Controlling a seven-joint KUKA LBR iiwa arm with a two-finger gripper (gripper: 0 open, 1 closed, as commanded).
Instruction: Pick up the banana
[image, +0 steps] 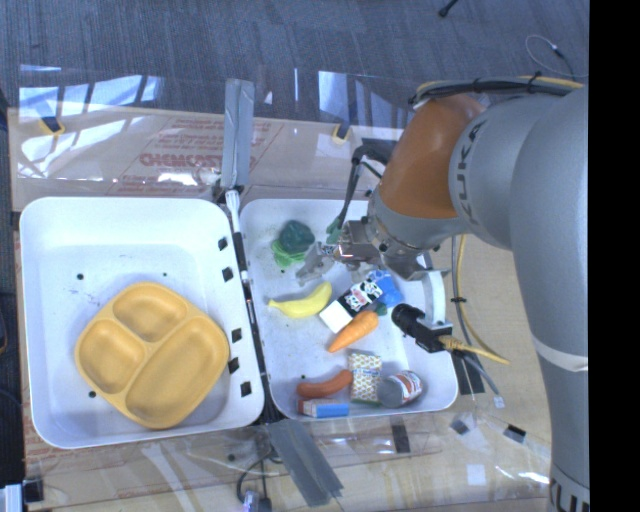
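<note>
The yellow banana (303, 300) lies in the right bin (262, 226), near its left wall, with its curve opening upward. My gripper (322, 254) hangs over the bin's upper middle, just above and to the right of the banana. The grey and orange arm (440, 180) reaches in from the right and covers much of the wrist. Nothing shows between the gripper and the banana, and the two look apart.
In the right bin also lie a green object (294, 238), a carrot (353, 331), a black-and-white box (362, 295), a sausage (324, 384), a patterned packet (365, 375) and a can (404, 387). The left bin (60, 230) holds a yellow divided plate (150, 352).
</note>
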